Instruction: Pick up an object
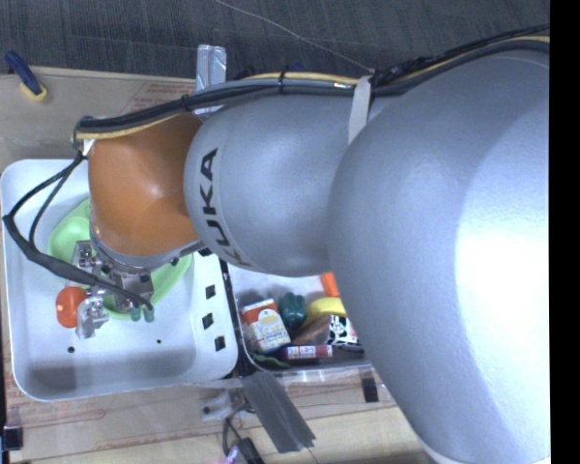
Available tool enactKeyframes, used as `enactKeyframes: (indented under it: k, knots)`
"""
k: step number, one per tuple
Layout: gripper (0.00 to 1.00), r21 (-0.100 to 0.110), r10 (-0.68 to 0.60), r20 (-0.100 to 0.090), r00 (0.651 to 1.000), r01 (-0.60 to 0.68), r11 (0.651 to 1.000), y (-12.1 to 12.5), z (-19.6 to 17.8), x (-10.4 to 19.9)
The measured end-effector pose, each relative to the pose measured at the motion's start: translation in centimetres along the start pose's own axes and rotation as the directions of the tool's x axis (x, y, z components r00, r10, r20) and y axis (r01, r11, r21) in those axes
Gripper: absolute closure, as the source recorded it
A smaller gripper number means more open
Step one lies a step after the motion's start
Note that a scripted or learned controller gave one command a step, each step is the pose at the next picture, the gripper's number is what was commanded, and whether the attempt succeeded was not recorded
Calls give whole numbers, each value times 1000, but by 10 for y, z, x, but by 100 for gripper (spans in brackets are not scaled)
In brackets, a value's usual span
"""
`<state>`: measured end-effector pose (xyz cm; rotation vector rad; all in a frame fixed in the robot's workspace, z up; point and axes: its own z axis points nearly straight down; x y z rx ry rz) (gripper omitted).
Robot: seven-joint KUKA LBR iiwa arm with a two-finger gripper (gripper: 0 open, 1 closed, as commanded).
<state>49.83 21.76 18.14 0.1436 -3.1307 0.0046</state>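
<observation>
Looking down at a slant on the counter (126, 85): most of the scene lying hidden behind the grey arm (387, 211), its bulk covering the right bin (300, 363) apart from a strip along the near edge. Orange band (140, 191) above the wrist blocking the middle of the left bin (39, 375). Claw (106, 303) hanging low inside the left bin, tangled visually with cables and metal parts; impossible to tell whether closed, spread, or gripping anything.

Showing beside the claw: a small orange object (70, 304), rounded, touching or just beside the metal parts on the left side, too blurred to name further. Peeking out from under the wrist: a light green object (72, 232), curved like a bowl or cup, mostly covered.

Crowding the visible strip of the right bin: a small carton with red and white print (267, 329), a dark green item (292, 309), a yellow item (327, 307), a black-and-white patterned piece (341, 331), all partly cut off by the arm.
</observation>
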Motion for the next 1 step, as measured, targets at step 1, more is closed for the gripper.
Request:
enactKeyframes:
  k: [1]
  knots:
    - [100, 1, -188, 13, 982, 188, 982, -113, -83, 26]
